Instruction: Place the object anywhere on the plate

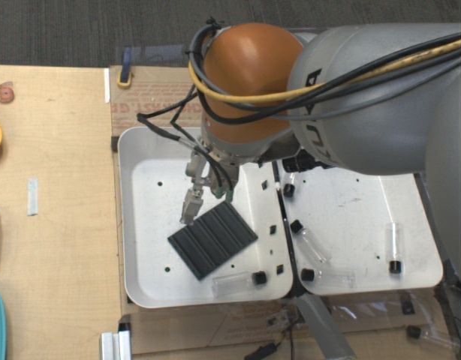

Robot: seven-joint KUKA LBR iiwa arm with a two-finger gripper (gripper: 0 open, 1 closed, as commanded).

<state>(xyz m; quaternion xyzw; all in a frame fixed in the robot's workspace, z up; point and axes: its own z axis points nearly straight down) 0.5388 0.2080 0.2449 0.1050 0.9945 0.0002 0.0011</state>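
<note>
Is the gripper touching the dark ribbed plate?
Cannot tell. In the camera view the gripper hangs right at the upper left edge of the plate, with no plain gap or contact visible.

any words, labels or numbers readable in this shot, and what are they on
Nothing here reads cleanly.
Black letters on the grey robot arm: partly hidden behind cables and curved away, not readable as a word.
Faint reddish print on the brown cardboard sheet behind the left white bin: too washed out to read.
The dark ribbed rectangular plate in that bin bears no text.
</note>
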